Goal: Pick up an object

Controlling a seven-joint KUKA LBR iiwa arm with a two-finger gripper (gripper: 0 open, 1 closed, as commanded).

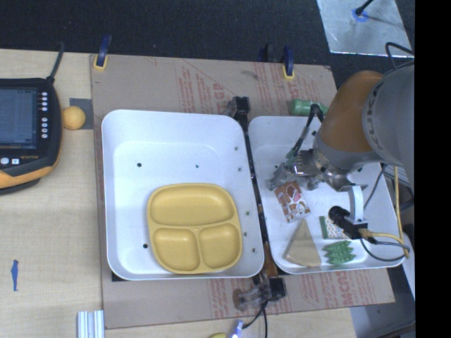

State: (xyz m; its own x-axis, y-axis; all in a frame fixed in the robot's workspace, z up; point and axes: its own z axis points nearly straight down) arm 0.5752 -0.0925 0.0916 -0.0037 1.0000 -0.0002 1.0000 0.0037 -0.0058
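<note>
My gripper (287,177) hangs low in the right bin (271,141), near its left wall, at the end of the grey and orange arm (363,118). Just below it lies a small red and white patterned packet (292,201); I cannot tell whether they touch. A beige wedge (303,246) rests near the bin's front edge. Beside the wedge sits a green leafy piece (340,253), with a small green and white item (330,227) above it. The gripper's own body hides its tips.
The left bin (116,189) holds a yellow divided plate (194,227). A green object (304,107) lies outside the right bin's far edge. A teach pendant (21,132) and an orange ball (73,117) sit at the bench's left. A cable (380,241) loops over the right bin's right side.
</note>
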